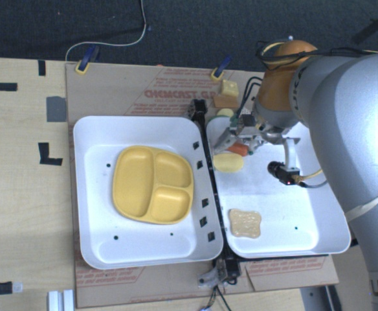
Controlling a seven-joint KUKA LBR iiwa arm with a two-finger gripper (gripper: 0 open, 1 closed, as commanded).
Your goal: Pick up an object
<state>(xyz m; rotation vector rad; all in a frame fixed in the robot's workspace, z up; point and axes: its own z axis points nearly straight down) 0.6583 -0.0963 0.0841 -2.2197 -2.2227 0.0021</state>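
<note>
My gripper [239,139] hangs low over the far left part of the right bin [305,232]. Right under it lies a small red-orange object [240,149], partly hidden by the gripper. A pale yellow oval object [228,163] rests just in front of that, close to the bin's left wall. A flat tan piece like a slice of bread [245,223] lies near the bin's front left. Whether the gripper touches the red-orange object cannot be made out.
The left bin [95,238] holds a yellow divided plate [153,184]. Behind the right bin a tan block with a yellow piece [227,92] and a pale round object [224,113] sit on the cardboard. The big grey arm [344,122] covers the right side.
</note>
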